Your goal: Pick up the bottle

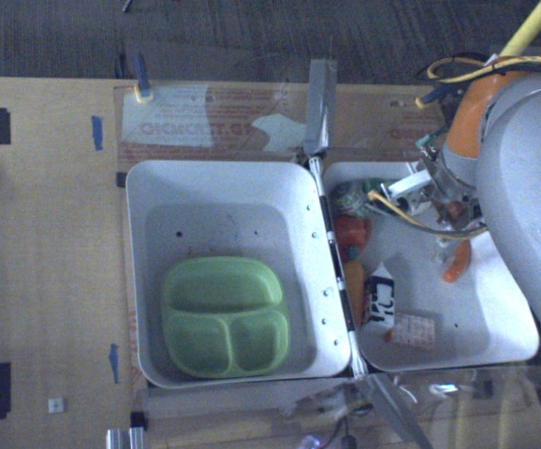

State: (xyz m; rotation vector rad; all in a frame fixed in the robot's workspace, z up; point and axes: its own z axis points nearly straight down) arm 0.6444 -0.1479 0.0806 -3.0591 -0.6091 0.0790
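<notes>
A small white bottle with a black label point(380, 297) lies in the right bin point(495, 340), near its left wall and towards the front. The arm comes in from the right, over the bin's back right part. Its gripper point(442, 215) hangs above the bin's back half, up and to the right of the bottle and well apart from it. Cables and the wrist body cover the gripper's lower end. An orange carrot-like piece point(455, 262) lies just below the gripper.
Along the right bin's left wall sit a greenish clear item point(349, 195), a red item point(352, 231) and an orange item point(353, 282). A flat pale packet point(413, 328) lies beside the bottle. A green divided plate point(226, 316) fills the front of the left bin point(158, 204).
</notes>
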